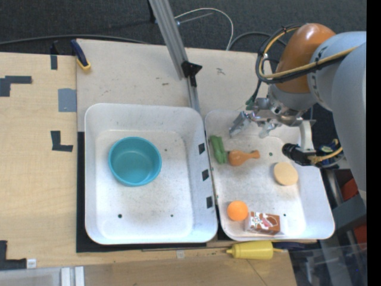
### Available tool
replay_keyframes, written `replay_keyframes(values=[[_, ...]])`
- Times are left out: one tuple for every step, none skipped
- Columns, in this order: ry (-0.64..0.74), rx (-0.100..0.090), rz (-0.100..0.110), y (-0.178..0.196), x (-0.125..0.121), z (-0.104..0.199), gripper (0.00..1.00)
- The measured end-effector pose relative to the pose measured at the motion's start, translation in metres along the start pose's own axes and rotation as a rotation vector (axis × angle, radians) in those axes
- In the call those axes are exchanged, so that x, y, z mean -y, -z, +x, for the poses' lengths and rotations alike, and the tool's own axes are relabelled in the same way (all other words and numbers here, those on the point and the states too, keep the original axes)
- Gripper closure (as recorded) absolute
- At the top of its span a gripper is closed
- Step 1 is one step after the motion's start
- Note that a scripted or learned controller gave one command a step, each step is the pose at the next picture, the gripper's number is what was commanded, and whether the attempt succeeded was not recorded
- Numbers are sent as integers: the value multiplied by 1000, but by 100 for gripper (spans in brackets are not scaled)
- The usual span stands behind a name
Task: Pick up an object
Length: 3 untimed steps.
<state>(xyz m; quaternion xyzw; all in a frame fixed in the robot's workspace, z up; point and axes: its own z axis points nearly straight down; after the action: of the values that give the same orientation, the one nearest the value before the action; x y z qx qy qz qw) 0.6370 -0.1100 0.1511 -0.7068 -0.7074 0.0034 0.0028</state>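
Note:
My gripper (251, 127) hangs over the back of the right bin (315, 219), its two fingers spread open with nothing between them. Just in front of it lie a tan drumstick-shaped toy (241, 157) and a green pickle (218, 149) near the bin's left wall. Further right rests a round tan bun (286, 174). Toward the front of the same bin sit an orange ball (237, 210) and a red-brown snack packet (264, 221).
A blue bowl (135, 161) stands in the left bin (101, 219). A yellow bottle (253, 250) lies on the bench in front of the right bin. A grey pole (172, 34) slants down to the divide between the bins.

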Motion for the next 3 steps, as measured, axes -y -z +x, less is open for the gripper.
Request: replay_keyframes(values=[[1, 0, -3, -45, -2, 3, 0], [3, 0, -6, -32, -3, 4, 100], [1, 0, -12, 21, 6, 7, 100]])
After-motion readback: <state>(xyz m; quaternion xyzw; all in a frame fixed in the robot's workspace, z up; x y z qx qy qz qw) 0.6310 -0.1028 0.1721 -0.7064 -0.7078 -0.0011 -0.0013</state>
